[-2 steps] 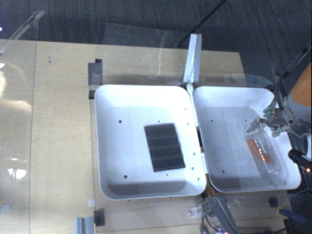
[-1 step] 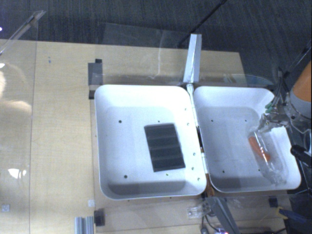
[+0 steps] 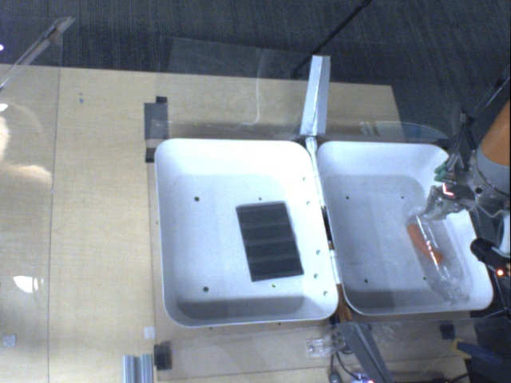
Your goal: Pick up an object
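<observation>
Camera view, looking down on the table: two white bins sit side by side. The left bin carries one dark ribbed rectangular pad, lying flat near its middle, long axis running from the far edge toward the near edge with a slight lean to the right. Over in the right bin, one clear plastic bottle with something orange inside lies on its side close to the right wall, long axis running from the far side down toward the near right corner. The gripper hangs just at the bottle's far end, at the bin's right edge. Nothing can be made out clamped in it.
</observation>
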Robot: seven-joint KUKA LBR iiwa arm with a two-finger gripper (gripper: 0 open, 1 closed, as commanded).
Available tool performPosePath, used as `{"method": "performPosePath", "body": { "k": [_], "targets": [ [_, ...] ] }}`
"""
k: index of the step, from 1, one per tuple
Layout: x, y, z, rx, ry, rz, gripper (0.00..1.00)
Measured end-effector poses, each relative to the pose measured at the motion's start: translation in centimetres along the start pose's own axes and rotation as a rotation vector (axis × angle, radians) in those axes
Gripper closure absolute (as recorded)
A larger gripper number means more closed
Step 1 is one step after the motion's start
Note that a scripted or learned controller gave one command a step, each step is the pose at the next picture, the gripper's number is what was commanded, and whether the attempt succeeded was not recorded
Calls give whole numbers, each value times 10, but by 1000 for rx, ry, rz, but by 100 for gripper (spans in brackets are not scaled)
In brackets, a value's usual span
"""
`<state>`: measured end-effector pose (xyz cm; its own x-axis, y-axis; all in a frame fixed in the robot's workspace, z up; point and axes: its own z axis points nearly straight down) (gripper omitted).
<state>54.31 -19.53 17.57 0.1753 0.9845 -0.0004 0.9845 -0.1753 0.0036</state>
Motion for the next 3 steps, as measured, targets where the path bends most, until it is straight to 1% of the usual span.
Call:
{"method": "performPosePath", "body": {
  "k": [1,2,3],
  "targets": [
    [0,0,0,0,0,0,0],
    [-6,-19,79,-5,-1,-136,0],
    [-13,-35,83,-24,-5,-246,0]
  ]
}}
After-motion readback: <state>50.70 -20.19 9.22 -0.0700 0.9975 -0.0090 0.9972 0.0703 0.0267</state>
